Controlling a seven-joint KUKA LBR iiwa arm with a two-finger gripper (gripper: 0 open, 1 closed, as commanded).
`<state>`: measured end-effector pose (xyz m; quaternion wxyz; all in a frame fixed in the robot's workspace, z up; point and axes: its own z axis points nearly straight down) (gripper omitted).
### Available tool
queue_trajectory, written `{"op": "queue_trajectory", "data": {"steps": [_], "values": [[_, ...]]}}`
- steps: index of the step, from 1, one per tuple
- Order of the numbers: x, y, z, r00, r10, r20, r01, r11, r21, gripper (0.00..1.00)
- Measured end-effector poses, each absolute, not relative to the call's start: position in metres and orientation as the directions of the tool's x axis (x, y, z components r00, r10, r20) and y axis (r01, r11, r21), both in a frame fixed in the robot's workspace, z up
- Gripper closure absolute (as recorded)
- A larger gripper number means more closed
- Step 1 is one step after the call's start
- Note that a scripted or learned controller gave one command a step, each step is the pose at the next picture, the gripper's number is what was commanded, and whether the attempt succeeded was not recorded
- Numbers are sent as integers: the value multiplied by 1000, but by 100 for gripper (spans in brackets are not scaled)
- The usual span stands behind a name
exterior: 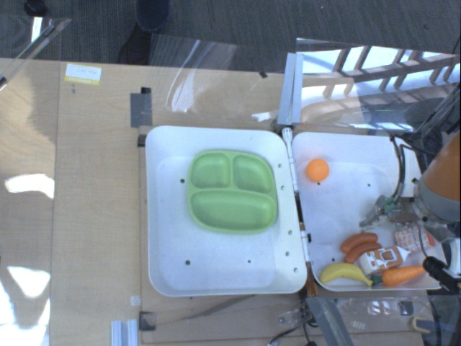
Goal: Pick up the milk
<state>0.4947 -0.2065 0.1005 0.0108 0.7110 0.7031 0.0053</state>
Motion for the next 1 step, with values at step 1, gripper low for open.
{"op": "queue_trajectory", "data": {"steps": [1], "values": [[491, -202, 89, -24, 1000, -5, 1000, 24, 14, 0]]}}
